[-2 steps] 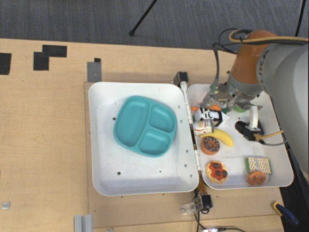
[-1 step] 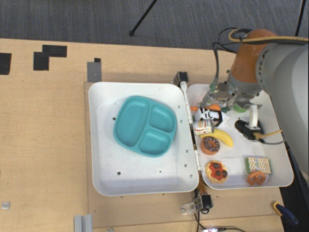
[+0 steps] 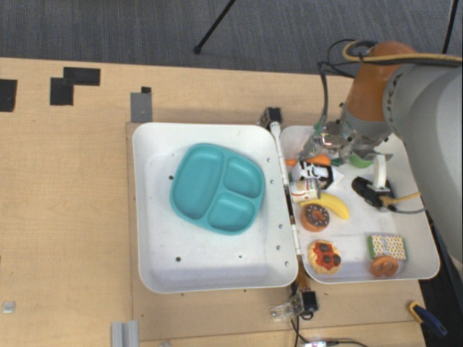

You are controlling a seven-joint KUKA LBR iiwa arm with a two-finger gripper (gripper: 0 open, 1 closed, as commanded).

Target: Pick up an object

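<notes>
Camera view: tool (image 3: 319,152), grip state unclear, above glossy curved banana (image 3: 334,206) in smooth white bin (image 3: 423,262).

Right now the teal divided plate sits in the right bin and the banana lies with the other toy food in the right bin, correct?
Not quite. The camera view shows the teal divided plate in the left bin, not the right one. The banana does lie with the other toy food in the right bin.
</notes>
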